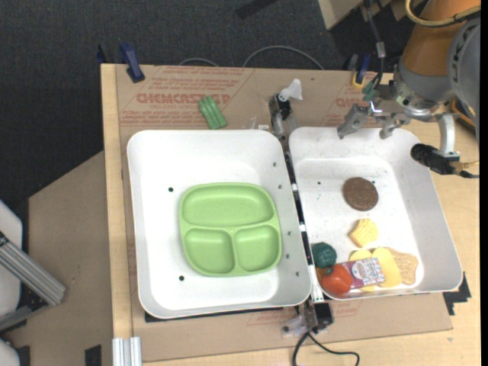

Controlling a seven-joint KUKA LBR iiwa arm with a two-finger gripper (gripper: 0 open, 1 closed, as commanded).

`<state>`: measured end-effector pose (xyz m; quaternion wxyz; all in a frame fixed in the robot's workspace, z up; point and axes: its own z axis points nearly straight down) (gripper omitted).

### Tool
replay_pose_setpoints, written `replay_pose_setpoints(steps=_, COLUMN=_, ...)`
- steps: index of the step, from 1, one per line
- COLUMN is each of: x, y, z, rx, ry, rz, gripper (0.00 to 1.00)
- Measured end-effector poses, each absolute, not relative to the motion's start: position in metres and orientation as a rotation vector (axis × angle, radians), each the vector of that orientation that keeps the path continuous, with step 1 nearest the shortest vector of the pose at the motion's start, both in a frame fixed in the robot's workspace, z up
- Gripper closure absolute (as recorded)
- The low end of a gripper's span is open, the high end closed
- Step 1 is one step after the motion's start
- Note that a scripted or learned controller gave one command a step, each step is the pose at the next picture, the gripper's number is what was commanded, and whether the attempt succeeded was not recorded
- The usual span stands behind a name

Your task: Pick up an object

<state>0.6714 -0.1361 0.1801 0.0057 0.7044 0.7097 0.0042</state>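
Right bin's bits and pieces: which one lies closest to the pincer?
The brown round disc. It lies alone toward the bin's far end, under the pincer, while the yellow wedge and the rest cluster at the near corner.

We see 2 white bins side by side on a brown cardboard sheet point(183, 90) printed with red lettering. The left bin point(149, 204) holds a green tray point(229, 229) with 3 compartments. A green clip point(213, 113) and a blue clamp point(131, 61) lie on the cardboard behind it.
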Motion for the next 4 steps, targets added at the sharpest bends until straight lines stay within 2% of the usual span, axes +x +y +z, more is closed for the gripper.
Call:
replay_pose_setpoints(steps=1, x=0.637, y=-0.157, z=0.078, rx=2.23, ry=2.224, rz=-0.009, gripper=0.0)
replay_pose_setpoints(steps=2, x=0.584, y=-0.133, z=0.084, rx=2.228, ry=2.224, rz=-0.004, gripper=0.0)
replay_pose_setpoints(steps=3, x=0.588, y=-0.134, z=0.096, rx=2.222, ry=2.219, rz=0.002, gripper=1.0)
replay_pose_setpoints(steps=4, x=0.604, y=-0.056, z=0.191, rx=2.208, ry=2.226, rz=0.012, gripper=1.0)
